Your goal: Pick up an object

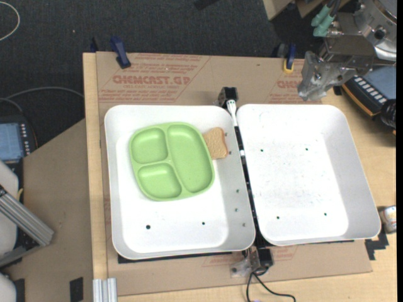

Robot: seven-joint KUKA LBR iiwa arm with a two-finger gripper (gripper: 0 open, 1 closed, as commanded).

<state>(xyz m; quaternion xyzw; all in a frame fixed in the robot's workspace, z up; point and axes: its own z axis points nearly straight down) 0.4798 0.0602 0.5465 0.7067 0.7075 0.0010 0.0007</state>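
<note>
While you size things up from big to small, start with the bench [157, 74], a brown board carrying two white bins side by side. Your right bin [302, 175] shows just specks and a few dark dots on its floor; your left bin [170, 231] holds both candidates. Next comes the arm [371, 11], parked at the upper right, beyond the right bin's far corner and well apart from anything you could lift. Its gripper [313, 83] hangs over the board just outside that corner; you cannot tell from this angle how its fingers stand, and nothing is seen in them. Then the green tray [171, 161], a three-compartment plate lying flat in the far half of the left bin. Judge it light, stiff and rather slick; its raised rim is likely the only place to pinch, and a flat approach may slide off. Smallest is the cracker [216, 143], a tan slab touching the tray's right edge, near the wall between the bins. Expect it to be light, thin and perhaps brittle or spongy; take it across its narrow sides, gently, and watch for the tray crowding one finger.
</note>
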